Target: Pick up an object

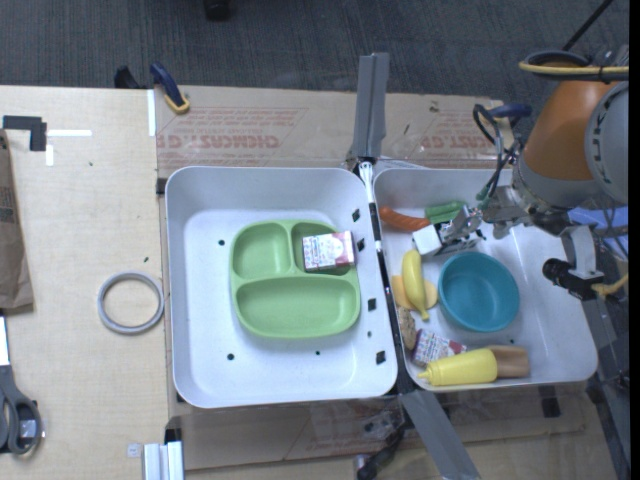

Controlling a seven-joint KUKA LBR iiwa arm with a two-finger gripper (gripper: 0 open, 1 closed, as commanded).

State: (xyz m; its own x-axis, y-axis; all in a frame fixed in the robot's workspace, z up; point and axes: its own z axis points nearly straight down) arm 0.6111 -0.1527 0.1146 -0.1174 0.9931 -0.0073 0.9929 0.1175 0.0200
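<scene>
Two white bins are noted. One green tray (pixel 290 313) with one small carton (pixel 326 251) is held in the left bin (pixel 200 358). The tool (pixel 462 225) is lowered over the right bin's (pixel 560 353) far edge (grip state cannot be told), beside one blue bowl (pixel 480 290), one banana (pixel 414 280) and one yellow bottle (pixel 462 368).

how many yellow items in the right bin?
2: a yellow banana at the left wall beside the blue bowl, and a yellow squeeze bottle lying along the near edge. Others may be hidden.
</scene>
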